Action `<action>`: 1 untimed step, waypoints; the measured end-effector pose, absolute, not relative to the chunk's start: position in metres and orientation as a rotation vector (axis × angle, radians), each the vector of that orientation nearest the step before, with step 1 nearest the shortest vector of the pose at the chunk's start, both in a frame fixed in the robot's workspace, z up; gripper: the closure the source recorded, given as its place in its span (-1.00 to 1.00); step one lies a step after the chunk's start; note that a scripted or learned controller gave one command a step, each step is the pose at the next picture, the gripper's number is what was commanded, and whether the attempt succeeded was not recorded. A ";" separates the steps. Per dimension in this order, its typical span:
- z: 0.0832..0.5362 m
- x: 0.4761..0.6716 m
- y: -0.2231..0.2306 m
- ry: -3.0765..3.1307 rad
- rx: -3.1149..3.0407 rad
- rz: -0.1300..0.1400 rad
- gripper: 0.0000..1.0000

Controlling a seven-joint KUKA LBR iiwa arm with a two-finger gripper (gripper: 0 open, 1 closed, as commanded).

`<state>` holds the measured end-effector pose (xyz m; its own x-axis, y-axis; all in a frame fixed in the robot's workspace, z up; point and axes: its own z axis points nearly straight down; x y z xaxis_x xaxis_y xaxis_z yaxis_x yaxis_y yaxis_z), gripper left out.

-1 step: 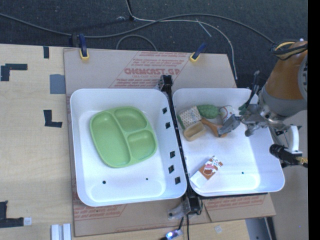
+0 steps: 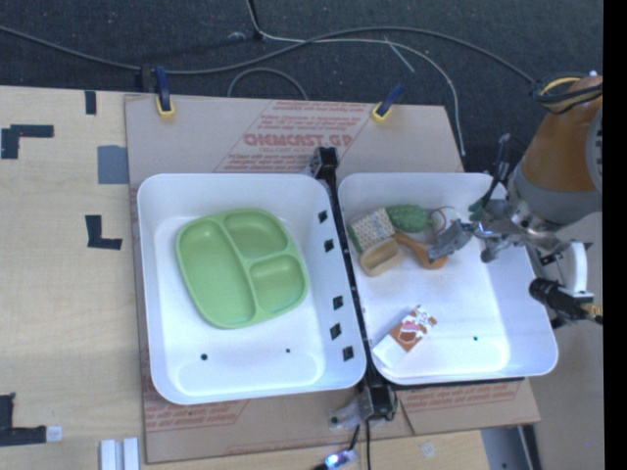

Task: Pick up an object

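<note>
Right bin (image 2: 509, 355): tool (image 2: 449, 240), grip state unclear, crowded by orange piece (image 2: 419, 250), green item (image 2: 409, 217), tan block (image 2: 379, 257).

left bin (image 2: 162, 360): smooth white plastic, slightly glossy
right bin (image 2: 509, 351): same smooth white plastic
green divided tray (image 2: 240, 267): matt green plastic, smooth
board under the bins (image 2: 294, 135): brown cardboard, matt, printed in red
bench top (image 2: 59, 292): pale wood grain, matt
floor at the far side (image 2: 118, 8): dark, rough carpet-like weave
arm band (image 2: 560, 155): glossy orange casing
gripper (image 2: 453, 235): grey metal, dull sheen
</note>
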<state>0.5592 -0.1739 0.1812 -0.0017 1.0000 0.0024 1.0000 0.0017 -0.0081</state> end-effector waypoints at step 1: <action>0.129 0.561 -0.181 -2.215 -2.214 0.011 -1.00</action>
